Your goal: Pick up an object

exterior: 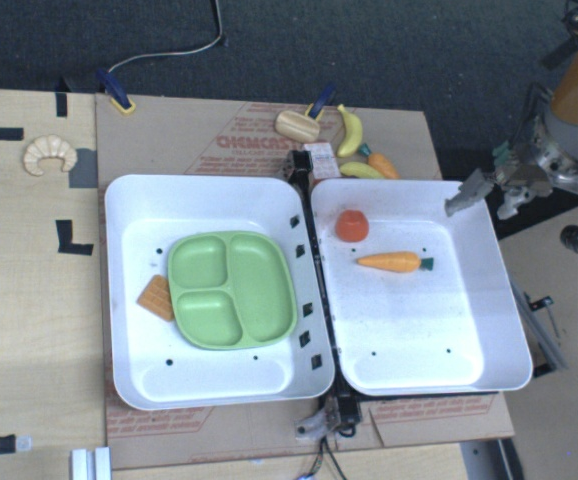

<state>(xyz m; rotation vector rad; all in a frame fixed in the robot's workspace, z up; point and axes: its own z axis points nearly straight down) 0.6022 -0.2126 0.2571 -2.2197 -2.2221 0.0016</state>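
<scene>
The right bin (469,363) holds a small red round object (351,226) near its far left and an orange carrot with a green tip (391,262) just below it. In the left bin (134,368) lie a green divided plate (233,289) and a tan wedge (156,297) tucked at the plate's left edge. My gripper (489,199) hovers over the right bin's far right corner, well right of the carrot. Its fingers are spread apart, with nothing between them.
Behind the bins, on the cardboard, lie a bread roll (297,125), yellow bananas (349,133), a small orange piece (380,164) and a small box (321,157). A croissant (49,154) rests on the bench at far left. A cable (184,48) runs along the back.
</scene>
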